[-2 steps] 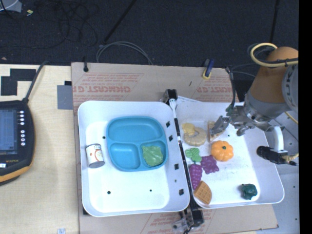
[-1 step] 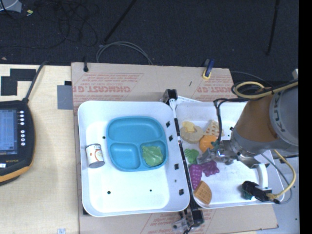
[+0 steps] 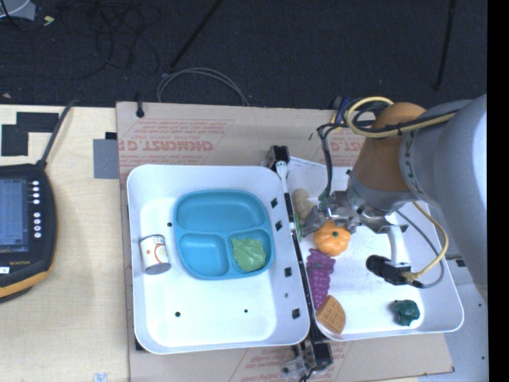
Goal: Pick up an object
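My gripper (image 3: 337, 220) hangs low over the left part of the right bin (image 3: 429, 313), under the grey wrist with its orange band. Directly below it, touching or nearly touching, is a small orange fruit (image 3: 332, 240) with a green stem. I cannot tell whether the fruit is held. A bunch of purple grapes (image 3: 320, 275) lies just in front of the fruit, along the bin's left wall. Below the grapes rests a tan waffle-like piece (image 3: 331, 314). A dark green lump (image 3: 406, 311) sits at the bin's front right.
The left bin (image 3: 159, 317) holds a blue divided plate (image 3: 219, 233) with a light green item (image 3: 249, 254) in one compartment, and a small can (image 3: 155, 254) at its left wall. A pale object (image 3: 302, 204) lies behind the orange fruit. A tablet controller (image 3: 20, 229) rests at far left.
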{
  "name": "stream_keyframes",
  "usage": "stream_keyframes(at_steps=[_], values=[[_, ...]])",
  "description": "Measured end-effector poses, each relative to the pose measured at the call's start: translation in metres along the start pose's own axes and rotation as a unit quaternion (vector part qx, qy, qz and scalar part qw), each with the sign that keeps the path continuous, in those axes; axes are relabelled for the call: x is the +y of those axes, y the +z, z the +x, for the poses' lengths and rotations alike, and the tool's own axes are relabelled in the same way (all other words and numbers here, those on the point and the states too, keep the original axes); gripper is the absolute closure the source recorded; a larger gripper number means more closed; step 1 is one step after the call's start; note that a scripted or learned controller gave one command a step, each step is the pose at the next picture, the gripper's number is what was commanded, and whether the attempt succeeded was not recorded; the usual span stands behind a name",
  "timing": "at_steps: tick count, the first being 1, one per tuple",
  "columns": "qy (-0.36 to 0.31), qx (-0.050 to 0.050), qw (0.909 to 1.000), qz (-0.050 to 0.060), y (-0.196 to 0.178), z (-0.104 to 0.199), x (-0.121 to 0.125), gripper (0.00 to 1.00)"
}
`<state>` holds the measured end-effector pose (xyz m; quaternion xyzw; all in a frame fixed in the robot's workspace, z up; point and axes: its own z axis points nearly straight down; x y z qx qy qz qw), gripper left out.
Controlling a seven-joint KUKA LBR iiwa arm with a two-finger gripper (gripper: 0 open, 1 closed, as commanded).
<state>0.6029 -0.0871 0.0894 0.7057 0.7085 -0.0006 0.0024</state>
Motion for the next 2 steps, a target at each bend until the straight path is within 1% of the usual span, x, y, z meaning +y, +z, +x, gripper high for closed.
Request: stream_keyframes(at_steps=[1, 2], values=[[0.004, 0.002, 1.0000, 0.002, -0.008, -0.002, -0.003, 1.00], [-0.001, 0.003, 1.0000, -0.004, -0.149, 0.053, -0.021, 1.00]])
